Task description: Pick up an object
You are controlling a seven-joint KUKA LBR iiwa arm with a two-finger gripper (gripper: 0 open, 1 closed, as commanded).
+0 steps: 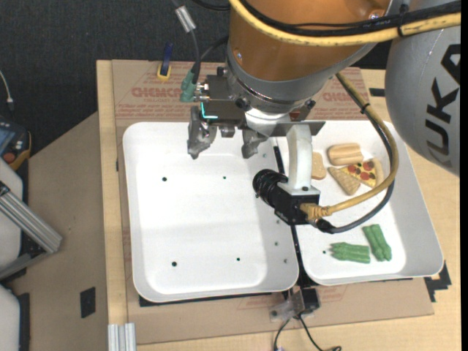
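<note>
1. The surface (110, 196) is a tan board with a sheet of brown cardboard (139, 86) laid across its far part, red print showing along that sheet's top edge.
2. Two shallow white bins sit side by side on it. The left bin (197, 225) shows only four small dark dots on its floor; the right bin (417, 254) holds the toy food.
3. In the right bin, toward 1 o'clock, a tan bread roll (344, 153) lies just above a pizza slice (357, 175) with red spots; a partly hidden tan piece (318, 167) sits just left of them.
4. Toward 5 o'clock in the same bin lie two green bean pods (362, 248), close together, one lying flat and one slanted.
5. The claw (223, 143) hangs over the far edge of the left bin, at about 12 o'clock of that bin. Its two grey fingers (196, 141) stand apart with nothing between them.
6. The arm (314, 28), orange-banded and grey, fills the top of the view; a yellow hose (365, 192) loops down to a black fitting (281, 192) over the seam between the bins.
7. Around the surface the floor is dark carpet (51, 42); a metal rail (25, 218) lies at 9 o'clock, and a blue-and-yellow clip (166, 63) sits at the cardboard's far edge.
</note>
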